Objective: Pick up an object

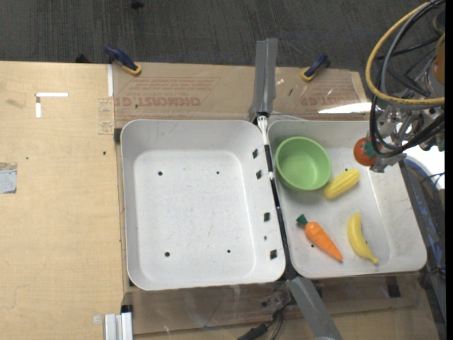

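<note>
Two white bins sit side by side on the surface; the left bin (195,204) looks bare, the right bin (396,250) holds one green bowl (303,163), one carrot (323,239), one banana (361,239), one corn cob (342,184) and one orange-red round thing (363,151). The gripper (388,158) hovers just right of that round thing, its state impossible to tell.

My bench (49,211), pale wood; left bin (195,204) on it, right bin (396,253) touching that bin's right side, cardboard sheet (177,98) behind it
</note>
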Controlling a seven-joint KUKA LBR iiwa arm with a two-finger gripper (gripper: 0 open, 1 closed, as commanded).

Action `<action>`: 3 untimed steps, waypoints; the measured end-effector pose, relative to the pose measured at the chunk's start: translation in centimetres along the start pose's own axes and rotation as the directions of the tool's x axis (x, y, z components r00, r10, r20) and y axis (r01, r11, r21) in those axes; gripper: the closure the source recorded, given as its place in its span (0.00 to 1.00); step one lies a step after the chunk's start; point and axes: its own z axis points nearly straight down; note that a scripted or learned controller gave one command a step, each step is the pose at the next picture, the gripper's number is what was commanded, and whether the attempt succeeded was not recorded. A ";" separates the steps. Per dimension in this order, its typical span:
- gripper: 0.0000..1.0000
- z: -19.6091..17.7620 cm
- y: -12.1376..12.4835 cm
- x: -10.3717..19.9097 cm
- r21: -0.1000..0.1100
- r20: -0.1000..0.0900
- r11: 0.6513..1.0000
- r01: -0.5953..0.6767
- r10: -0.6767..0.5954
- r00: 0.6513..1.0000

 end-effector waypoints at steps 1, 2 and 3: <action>1.00 2.9 1.5 -5.6 -0.001 0.001 0.868 0.496 -0.496 0.868; 1.00 3.7 7.4 -4.9 -0.003 -0.001 0.819 0.574 -0.574 0.819; 1.00 3.3 5.7 -4.6 -0.003 0.002 0.555 0.832 -0.832 0.555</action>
